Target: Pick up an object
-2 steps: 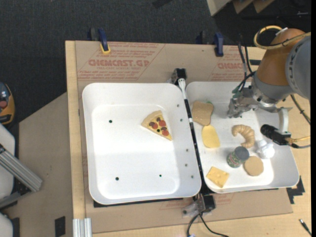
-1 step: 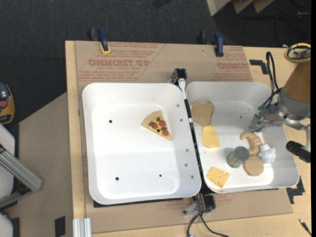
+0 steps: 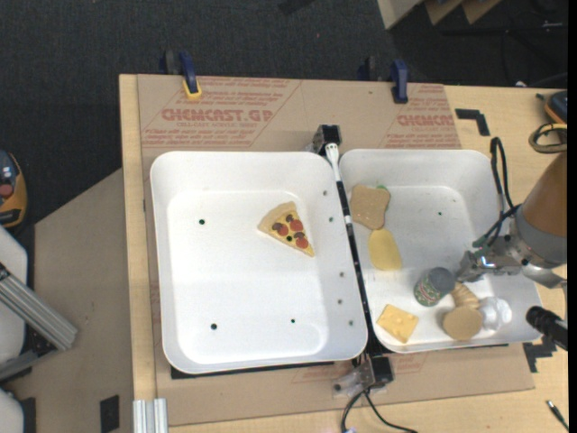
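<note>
Lowest in the view, a yellow cheese wedge (image 3: 397, 322) lies at the front edge of the right bin (image 3: 424, 165), with a round tan biscuit-like piece (image 3: 462, 324) to its right and a clear rounded object (image 3: 495, 313) just beyond that. Grey-green can (image 3: 434, 286), lying tilted, rests near the bin's middle; a pale yellow oblong piece (image 3: 386, 251) and a tan bread slice (image 3: 369, 206) sit further back along the bin's left wall. Gripper (image 3: 471, 273) reaches in from the right, low over the bin between the can and the biscuit-like piece; whether it is released or clenched cannot be told, and no object is seen held in it. Grey arm (image 3: 541, 233) with cabling stands behind it. Left bin (image 3: 180, 242) contains a single pizza slice (image 3: 288, 228) near its centre. Both bins rest on a cardboard-covered tabletop (image 3: 225, 111) fixed by blue clamps (image 3: 188, 70) at the rear
</note>
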You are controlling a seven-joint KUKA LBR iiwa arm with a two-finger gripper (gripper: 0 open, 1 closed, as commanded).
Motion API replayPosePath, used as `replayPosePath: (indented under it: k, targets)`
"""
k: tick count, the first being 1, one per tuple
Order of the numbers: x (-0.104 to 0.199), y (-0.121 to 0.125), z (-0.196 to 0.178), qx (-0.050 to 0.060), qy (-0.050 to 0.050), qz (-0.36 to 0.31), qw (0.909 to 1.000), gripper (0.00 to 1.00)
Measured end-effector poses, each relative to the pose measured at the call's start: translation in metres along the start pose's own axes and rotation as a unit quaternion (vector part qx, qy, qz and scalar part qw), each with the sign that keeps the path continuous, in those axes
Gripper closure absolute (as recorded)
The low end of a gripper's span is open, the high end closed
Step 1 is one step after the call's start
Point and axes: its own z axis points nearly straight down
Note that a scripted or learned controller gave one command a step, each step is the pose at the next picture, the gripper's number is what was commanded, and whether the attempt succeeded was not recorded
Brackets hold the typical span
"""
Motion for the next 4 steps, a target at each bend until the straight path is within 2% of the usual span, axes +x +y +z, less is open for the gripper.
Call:
replayPosePath:
  k: [1, 2, 3, 4]
  targets:
    - [-0.001, 0.004, -0.010, -0.004, -0.002, 0.000, 1.0000, 1.00]
    - [0.028, -0.024, -0.209, -0.010, -0.004, -0.003, 0.9999, 1.00]
    - [0.078, -0.026, -0.141, 0.000, 0.000, -0.003, 1.0000, 1.00]
    - [0.124, -0.024, -0.302, -0.013, -0.002, -0.005, 0.9999, 1.00]
